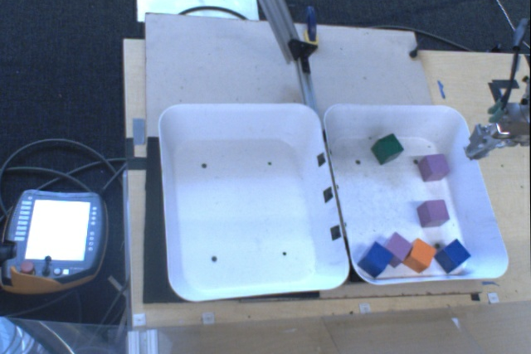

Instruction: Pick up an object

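Nearest you, along the right bin's [473,178] front wall, sits a row of blocks: a blue block [375,258], a light purple one [399,246] touching it, an orange block [419,254] just beside that, and a second blue block [452,254] at the front right corner. Further back in the same bin you see a purple block [432,212] by itself, another purple block [432,167] near the right wall, and a green block [387,148] towards the back, apart from the rest. All seven lie on the bin floor.

Your tool [481,142] hangs at the right edge, just outside the right bin's rim and level with the upper purple block. You cannot tell whether it is wide or narrow; nothing shows between its tips.

Beside it, the left bin [178,178] touches the right one on the surface [373,70]. A pendant [54,240] lies off the surface to the left.
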Controlling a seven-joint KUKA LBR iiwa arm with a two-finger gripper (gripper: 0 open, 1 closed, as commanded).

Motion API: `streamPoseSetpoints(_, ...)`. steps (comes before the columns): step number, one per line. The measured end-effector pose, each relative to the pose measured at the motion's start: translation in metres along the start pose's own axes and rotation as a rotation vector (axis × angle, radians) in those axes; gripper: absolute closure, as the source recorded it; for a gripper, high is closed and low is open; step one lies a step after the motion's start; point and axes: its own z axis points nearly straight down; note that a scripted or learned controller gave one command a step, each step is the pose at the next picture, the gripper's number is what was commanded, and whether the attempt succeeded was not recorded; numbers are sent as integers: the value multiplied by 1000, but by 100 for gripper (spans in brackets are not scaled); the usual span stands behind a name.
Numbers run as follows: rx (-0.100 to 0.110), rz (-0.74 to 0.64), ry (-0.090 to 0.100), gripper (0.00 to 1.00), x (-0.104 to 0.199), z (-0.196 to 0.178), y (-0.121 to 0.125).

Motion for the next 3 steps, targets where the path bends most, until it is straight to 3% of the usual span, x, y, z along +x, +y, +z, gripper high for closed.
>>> streamPoseSetpoints(2, 6, -6, 5, 100, 99, -2, -5)
streamPoseSetpoints(3, 8, -6, 6, 100, 151, 17, -9)
